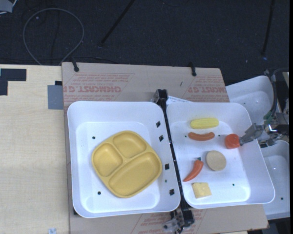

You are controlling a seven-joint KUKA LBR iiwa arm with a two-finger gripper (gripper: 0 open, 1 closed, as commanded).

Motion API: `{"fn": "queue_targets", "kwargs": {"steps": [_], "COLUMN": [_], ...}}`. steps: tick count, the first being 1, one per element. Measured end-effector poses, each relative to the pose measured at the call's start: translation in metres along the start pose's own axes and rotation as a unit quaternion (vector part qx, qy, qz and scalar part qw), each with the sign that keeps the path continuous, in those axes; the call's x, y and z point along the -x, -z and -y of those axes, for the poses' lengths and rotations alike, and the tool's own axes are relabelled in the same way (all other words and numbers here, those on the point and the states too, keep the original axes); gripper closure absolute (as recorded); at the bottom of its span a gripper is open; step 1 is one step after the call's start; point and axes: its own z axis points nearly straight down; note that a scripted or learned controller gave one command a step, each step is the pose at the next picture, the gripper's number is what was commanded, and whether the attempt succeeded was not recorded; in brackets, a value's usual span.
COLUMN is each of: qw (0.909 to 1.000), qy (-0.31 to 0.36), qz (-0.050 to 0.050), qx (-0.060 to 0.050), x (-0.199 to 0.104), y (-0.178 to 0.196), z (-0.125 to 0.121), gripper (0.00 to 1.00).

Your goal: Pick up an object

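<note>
One small round red toy tomato [232, 141] touches the pincer [247, 137]; whether it is wide or narrow, I cannot tell. The tomato may roll away if only nudged.

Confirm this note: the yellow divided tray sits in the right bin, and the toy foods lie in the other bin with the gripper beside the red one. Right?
Not quite. The camera view shows the yellow divided tray in the left bin. The toy foods lie in the right bin, and the gripper is beside the red one.
</note>
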Motion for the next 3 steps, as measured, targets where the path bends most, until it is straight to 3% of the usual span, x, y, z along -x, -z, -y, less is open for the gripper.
{"fn": "queue_targets", "kwargs": {"steps": [2, 3], "qw": [1.0, 1.0], "qy": [0.0, 0.0], "qz": [-0.001, -0.002], "qx": [-0.003, -0.004], "x": [0.001, -0.006], "y": [-0.09, -0.153], "z": [0.009, 0.01], "gripper": [0.0, 0.0]}}
